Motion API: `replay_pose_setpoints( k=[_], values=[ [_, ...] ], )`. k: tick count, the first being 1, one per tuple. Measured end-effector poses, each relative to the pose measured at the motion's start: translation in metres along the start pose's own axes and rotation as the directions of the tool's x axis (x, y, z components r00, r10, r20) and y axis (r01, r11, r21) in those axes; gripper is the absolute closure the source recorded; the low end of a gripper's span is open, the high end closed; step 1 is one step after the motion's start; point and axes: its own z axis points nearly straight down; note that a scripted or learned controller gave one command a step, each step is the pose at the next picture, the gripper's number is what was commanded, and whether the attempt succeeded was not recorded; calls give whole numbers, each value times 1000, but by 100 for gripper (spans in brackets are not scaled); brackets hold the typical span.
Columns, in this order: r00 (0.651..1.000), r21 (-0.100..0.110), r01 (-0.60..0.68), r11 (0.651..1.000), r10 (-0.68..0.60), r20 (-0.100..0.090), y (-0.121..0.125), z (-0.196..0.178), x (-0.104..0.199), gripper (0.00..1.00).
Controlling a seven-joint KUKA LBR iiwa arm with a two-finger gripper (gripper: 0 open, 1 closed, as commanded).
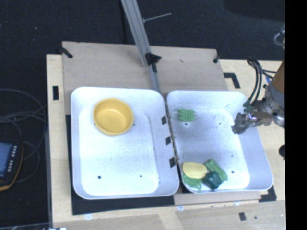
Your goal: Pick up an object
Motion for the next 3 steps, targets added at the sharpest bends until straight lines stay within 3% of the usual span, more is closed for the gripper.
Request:
replay_pose_setpoints(
  k=[3],
  values=[
    [1000,6,3,1000,-3,-1,68,4,150,100]
  ],
)
